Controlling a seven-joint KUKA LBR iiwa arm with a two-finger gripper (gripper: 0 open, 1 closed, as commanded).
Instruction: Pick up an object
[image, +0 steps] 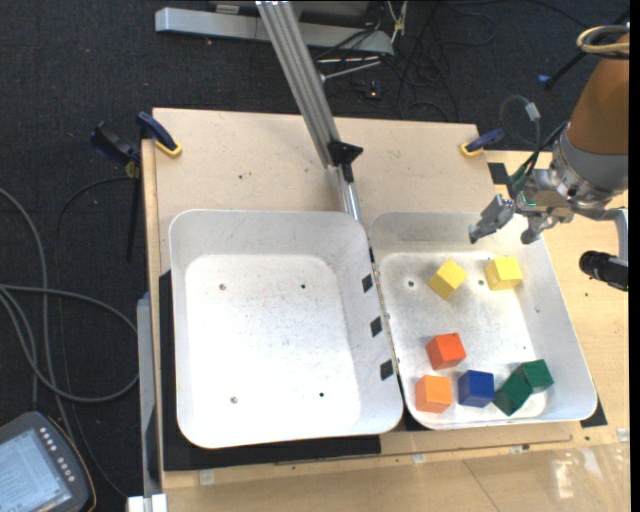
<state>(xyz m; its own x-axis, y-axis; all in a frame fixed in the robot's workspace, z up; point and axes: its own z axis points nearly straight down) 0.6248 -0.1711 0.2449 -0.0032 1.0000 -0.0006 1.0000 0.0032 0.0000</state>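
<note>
My gripper (511, 226) hangs over the far edge of the right bin (562, 330), open, with nothing between its two dark fingers. Just below it lie two yellow blocks: one (503, 272) near the bin's right side and one (448, 278) to its left. Nearer the front of the bin sit a red-orange block (446, 350), an orange block (433, 392), a blue block (477, 388) and two green blocks (524, 385) in the front right corner.
The left bin (265, 320) lies beside the right one on the wooden bench. A slanted metal pole (310, 95) crosses the bench's back. Clamps (160, 135) grip the back corners. Cables lie on the dark floor at left.
</note>
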